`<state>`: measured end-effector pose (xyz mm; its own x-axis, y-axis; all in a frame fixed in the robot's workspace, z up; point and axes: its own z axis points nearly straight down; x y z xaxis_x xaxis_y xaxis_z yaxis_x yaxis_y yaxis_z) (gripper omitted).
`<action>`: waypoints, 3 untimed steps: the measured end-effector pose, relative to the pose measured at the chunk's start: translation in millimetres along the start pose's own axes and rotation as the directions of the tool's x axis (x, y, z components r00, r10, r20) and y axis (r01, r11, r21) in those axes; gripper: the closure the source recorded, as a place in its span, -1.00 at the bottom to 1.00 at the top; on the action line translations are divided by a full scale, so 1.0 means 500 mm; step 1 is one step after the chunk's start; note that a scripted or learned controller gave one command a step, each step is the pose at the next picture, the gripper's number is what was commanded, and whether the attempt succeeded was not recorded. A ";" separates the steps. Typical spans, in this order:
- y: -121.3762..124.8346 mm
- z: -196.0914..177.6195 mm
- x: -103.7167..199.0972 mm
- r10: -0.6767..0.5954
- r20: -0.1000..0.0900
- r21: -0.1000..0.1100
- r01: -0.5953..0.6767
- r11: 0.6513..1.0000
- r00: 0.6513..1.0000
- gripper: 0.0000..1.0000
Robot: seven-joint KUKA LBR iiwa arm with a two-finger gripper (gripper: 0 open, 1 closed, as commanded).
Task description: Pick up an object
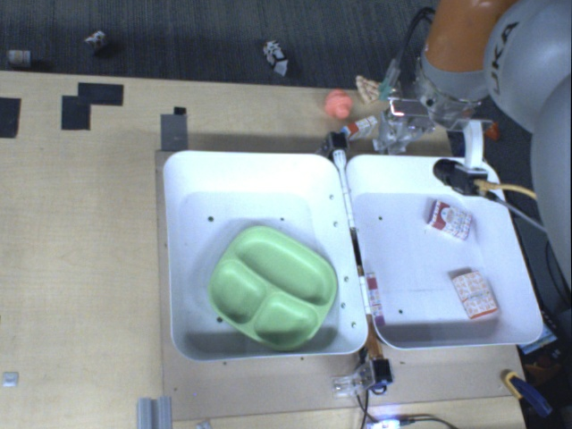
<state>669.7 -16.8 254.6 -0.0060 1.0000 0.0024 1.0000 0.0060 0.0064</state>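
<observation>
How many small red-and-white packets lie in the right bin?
2: one packet in the far part of the right bin, the other packet nearer the camera, close to the right wall. Nothing seems hidden.

A single fixed camera looks down at a slant on the counter [80, 266] from above, close enough that the two white bins fill the middle of the frame: the left bin [183, 239] sits at centre and the right bin [509, 266] runs almost to the right edge. The far side of the counter and a strip of dark floor [179, 16] cross the top. The grey and orange arm [500, 34] enters from the upper right corner, partly cut off by the frame.
</observation>
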 end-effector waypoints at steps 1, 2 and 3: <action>-0.002 0.070 -0.061 0.004 0.003 0.004 -0.004 1.000 1.000 1.00; -0.043 0.014 -0.275 0.004 0.005 0.002 -0.004 1.000 1.000 1.00; -0.001 0.023 -0.167 0.001 0.002 0.002 -0.001 1.000 1.000 1.00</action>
<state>669.6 -100.2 242.9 -0.0053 1.0000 0.0008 1.0000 0.0053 0.0045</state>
